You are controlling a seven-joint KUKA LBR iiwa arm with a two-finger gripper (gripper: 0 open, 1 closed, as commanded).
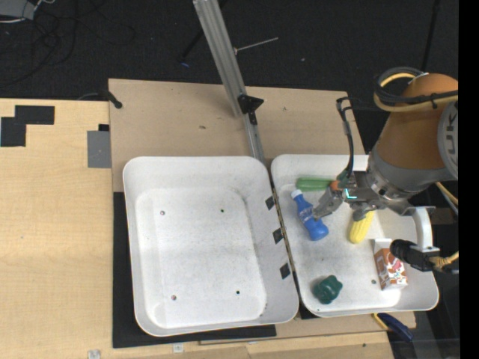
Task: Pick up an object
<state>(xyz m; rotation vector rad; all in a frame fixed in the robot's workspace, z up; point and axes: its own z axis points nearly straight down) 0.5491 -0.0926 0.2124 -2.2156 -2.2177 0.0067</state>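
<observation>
So the hand (331,200) is down low in the right bin (419,301), hanging over the upper middle of it, right next to the top end of the blue bottle (310,217). Honestly can't tell how far apart it is from this angle — the metal bits are small and dark against the clutter, and I don't see anything clearly sitting between them, so I wouldn't call it a grab.

Working outward: just behind it lies a green stick-shaped thing (314,184), more or less touching the blue bottle's cap end. To the right, under the wrist, there's a yellow object (361,227) that looks like a corn cob. Further toward the near-right corner is a small red and white carton (390,268), and at the front of the bin a dark green lump (327,289) on its own. The left bin (150,178) sits alongside on the counter (60,223).

What could go sideways, I reckon: the bottle and the green stick are packed so close that closing there might pinch both or just nudge one away, and the bottle looks round enough to roll or squirt out of a shallow grip. It's also near the bin wall, so it could get shoved against it.

Labels — the carton has some print on it but it's too small to read, and there are white letters on the arm at the frame edge that I can't make out
</observation>
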